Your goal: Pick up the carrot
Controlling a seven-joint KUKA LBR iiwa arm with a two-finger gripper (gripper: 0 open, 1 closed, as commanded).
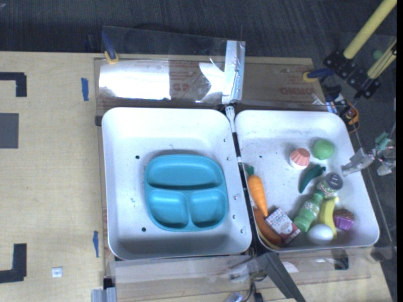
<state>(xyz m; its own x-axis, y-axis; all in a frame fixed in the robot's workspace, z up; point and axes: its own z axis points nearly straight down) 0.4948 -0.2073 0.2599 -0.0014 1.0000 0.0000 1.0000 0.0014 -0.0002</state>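
Fig. 1. Approach step, before any grasp. My fingers (360, 163) hang at the right rim of the right bin (277, 119); whether they are apart or together cannot be told at this scale, and nothing shows between them. The carrot (256, 194) lies against that bin's left wall, green top toward the far side and thin end toward the near side, where it appears to touch a red-and-white packet (281, 222) and a brown piece (267, 233).

In my judgement the task is barely begun. The next move calls for travel across the bin to a point above the carrot's thick middle, then a turn so that I close across its width. The wall beside it leaves little room on that side.

Count:
- Bins, two. The left bin (119, 168) carries one blue divided plate (186, 190) with three compartments.
- Carrot, one.
- Other pieces in the right bin, one each: green ball (323, 148), pink-and-orange round piece (300, 157), dark green piece (310, 177), green bottle (308, 211), yellow piece (328, 210), white egg (321, 233), purple piece (344, 220), plus the packet and the brown piece.
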